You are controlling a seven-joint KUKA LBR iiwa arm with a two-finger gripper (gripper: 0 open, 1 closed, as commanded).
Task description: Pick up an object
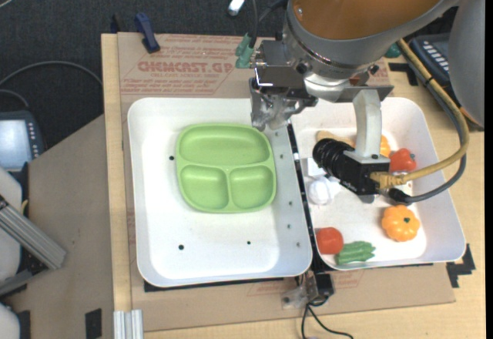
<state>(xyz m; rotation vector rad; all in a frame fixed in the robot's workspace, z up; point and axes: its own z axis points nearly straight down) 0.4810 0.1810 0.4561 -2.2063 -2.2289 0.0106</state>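
The gripper (271,118) hangs over the inner edge of the left bin (146,199); whether it is open I cannot tell, and nothing shows in it. Just left lies a green tray (226,168). Right, a pepper (401,223). The pick looks undone.

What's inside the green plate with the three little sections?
Nothing shows in the green plate: its three sections look bare. The gripper hangs over its top right corner, so that small bit of the plate is hidden.
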